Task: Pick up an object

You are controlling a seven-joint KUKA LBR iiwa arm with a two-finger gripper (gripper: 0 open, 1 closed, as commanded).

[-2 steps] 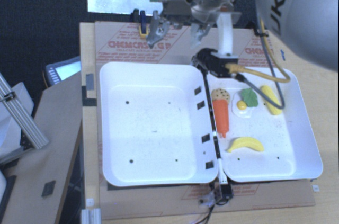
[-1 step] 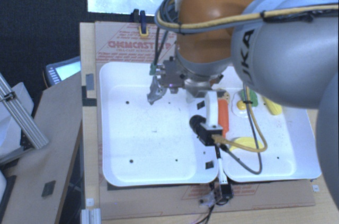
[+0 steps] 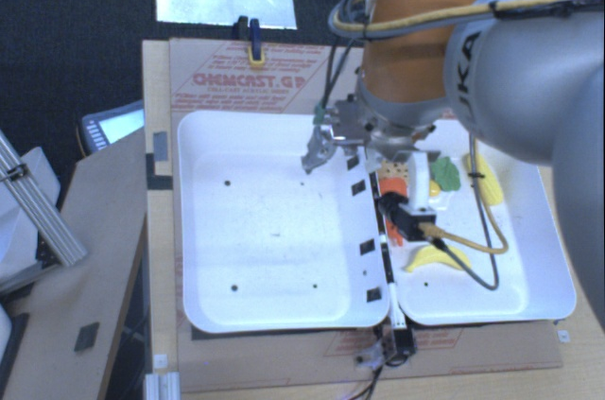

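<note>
The arm (image 3: pixel 492 58) looms over the right bin (image 3: pixel 529 294).
We cannot tell how the gripper (image 3: pixel 317 152) is set; toys crowd that bin's left edge, a banana (image 3: pixel 430 258) nearest us.

Two shallow white bins (image 3: pixel 274 237) are set side by side on a bench (image 3: pixel 113 256) covered by printed cardboard (image 3: pixel 246 78).

Grey arm (image 3: pixel 529 67), bulbous orange band (image 3: pixel 421 25), yellow and black cables along it, metal claw (image 3: pixel 317 152)
</note>
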